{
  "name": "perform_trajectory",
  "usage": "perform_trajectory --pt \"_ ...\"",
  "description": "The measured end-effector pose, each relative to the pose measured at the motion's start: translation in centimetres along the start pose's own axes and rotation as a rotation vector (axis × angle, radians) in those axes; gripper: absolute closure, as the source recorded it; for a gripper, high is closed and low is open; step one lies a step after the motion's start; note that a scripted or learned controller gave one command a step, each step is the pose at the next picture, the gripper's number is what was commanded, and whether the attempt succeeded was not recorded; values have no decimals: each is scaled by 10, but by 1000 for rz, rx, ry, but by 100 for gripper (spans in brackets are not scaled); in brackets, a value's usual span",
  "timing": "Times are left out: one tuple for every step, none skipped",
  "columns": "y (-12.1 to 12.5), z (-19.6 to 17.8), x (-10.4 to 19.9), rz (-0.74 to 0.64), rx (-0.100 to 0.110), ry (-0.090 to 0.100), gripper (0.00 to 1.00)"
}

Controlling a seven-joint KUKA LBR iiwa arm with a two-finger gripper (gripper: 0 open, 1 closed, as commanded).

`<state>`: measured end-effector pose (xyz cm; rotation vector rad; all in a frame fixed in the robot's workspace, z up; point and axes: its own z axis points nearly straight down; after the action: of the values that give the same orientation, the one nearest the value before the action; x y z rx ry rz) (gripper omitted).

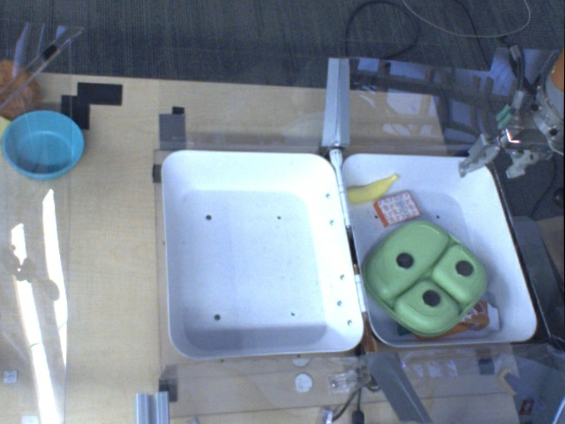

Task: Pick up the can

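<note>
Two shallow white bins side by side on the bench (115,263): left bin (252,254) and right bin (512,263), meeting along a shared edge. In the right bin, four things crowded together. Near the back wall, a yellow banana (372,188), lying close to the shared edge. Just in front of it, a small flat red-and-white packet (396,208), touching or nearly touching the back rim of a big green moulded tray (425,276). Green tray rounded, with three shallow lobes and a dark spot in each, taking up most of the bin's floor. Wedged beneath its front right corner, an orange-and-white item (477,318), mostly hidden under the green tray and too covered to name.

Cannot tell which of these, if any, is the can; shape, label and colour of the can not made out, with the green tray lying over whatever sits below it.

Above the right bin's back right corner, the gripper (494,159), jaws spread apart with nothing between them, well apart from the things in the bin.

Away at the bench's left end, one blue bowl (42,144) and one black L-shaped block (93,97)
</note>
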<state>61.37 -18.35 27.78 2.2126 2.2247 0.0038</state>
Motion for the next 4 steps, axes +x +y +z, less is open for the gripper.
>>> perform_trajectory --pt "-36 150 9 -50 -3 0 0" --pt "-51 169 60 -151 -55 -15 0" --pt "-6 91 113 28 -3 1 0" --pt "57 91 137 -71 -2 0 0"
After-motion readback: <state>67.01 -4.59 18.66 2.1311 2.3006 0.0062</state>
